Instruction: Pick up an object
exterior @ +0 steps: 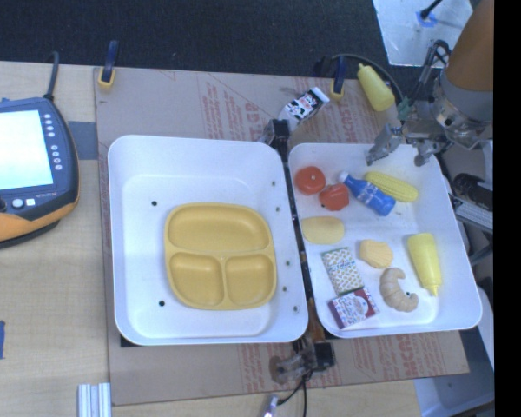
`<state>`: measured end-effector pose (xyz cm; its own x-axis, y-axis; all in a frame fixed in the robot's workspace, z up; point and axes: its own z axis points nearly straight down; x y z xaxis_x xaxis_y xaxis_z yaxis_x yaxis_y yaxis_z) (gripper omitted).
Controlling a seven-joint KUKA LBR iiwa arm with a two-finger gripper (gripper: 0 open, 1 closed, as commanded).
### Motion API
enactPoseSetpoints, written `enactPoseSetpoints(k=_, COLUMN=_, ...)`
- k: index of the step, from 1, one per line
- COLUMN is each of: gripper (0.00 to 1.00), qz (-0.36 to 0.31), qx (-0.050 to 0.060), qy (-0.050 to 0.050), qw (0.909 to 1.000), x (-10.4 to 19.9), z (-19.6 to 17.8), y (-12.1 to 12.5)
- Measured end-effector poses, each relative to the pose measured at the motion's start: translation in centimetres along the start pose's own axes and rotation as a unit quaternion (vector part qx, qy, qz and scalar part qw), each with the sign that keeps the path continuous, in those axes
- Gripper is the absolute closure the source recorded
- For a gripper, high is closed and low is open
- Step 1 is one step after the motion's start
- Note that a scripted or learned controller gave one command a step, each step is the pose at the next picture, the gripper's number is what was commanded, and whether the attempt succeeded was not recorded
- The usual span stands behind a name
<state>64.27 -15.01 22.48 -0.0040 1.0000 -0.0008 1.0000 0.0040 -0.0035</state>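
Note:
My gripper [399,155] hangs over the far edge of the right bin [465,313], open, with nothing between its fingers. Just in front of it lie a corn cob [393,186] and a blue bottle [370,195]. Further left are a red tomato [310,179] and another red piece [334,197]. Nearer the front lie a yellow potato [323,229], a small yellow piece [375,253], a yellow squeeze bottle [425,261], a croissant [398,289], a patterned packet [342,269] and a red packet [353,307].
The left bin [130,233] holds a yellow divided tray [220,255]. A teach pendant [17,159] sits on the bench at far left. Behind the bins lie a small black-and-white carton [302,105] and a yellow object [375,88] by a cable.

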Motion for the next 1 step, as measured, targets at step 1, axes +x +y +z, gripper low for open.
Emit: enactPoseSetpoints(k=1, gripper=0.00, qz=0.000, qx=0.001, qy=0.000, qw=1.0000, x=-2.50, z=13.45, y=-1.20)
